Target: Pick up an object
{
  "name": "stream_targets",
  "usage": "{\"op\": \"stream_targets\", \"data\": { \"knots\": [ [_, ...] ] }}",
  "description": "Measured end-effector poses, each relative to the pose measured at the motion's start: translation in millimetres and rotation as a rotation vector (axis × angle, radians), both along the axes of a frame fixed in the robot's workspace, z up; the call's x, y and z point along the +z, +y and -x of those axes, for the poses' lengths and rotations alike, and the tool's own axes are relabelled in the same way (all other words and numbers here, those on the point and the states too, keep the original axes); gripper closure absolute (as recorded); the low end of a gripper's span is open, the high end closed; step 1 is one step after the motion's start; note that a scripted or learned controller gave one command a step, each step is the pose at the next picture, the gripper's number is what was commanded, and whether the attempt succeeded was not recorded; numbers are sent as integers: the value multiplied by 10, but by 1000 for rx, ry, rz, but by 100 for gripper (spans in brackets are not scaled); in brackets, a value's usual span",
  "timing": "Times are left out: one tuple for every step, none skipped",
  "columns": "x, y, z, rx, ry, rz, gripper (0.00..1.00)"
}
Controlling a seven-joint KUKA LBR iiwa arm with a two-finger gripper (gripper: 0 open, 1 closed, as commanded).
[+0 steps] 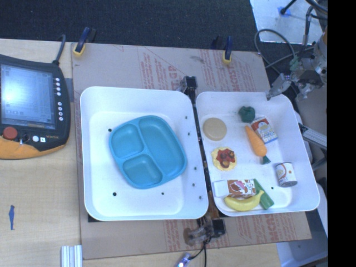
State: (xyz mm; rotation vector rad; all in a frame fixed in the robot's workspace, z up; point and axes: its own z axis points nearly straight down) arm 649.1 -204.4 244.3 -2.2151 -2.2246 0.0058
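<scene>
1. Bins sit side by side on the counter (139, 71): the left bin (94, 149) holds a blue tray (147, 151), and the right bin (297, 196) holds the small things to pick from.
2. The gripper (278, 88) hangs at the upper right of the frame, just outside the right bin's top corner and above nothing pickable; I cannot tell whether it is open or closed, since it is small and blurred there.
3. In the right bin, from top to bottom: a green lump (247, 113), a tan disc (214, 129), a carton (265, 130), a carrot (256, 141), a small pizza (224, 158), a can (286, 174), a packet (239, 187) and a banana (242, 203) with a green piece (265, 199) touching its right end.
4. The carrot looks like the easiest pick. It lies apart from the pizza and can, close beside the carton, slanting from upper left to lower right.
5. It is probably a light, stiff plastic toy with a smooth, rounded skin, so it may roll or slip out of a loose pinch.
6. I would grip it across its thick middle, with the fingers closing at right angles to its length.
7. The can is also a fair choice but lies on its side and would likely roll; the disc and pizza are flat and hard to get under.
</scene>
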Motion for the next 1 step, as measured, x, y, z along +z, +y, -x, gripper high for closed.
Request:
{"op": "stream_targets", "data": {
  "knots": [
    [-982,125,123,0,1,0,0]
  ]
}}
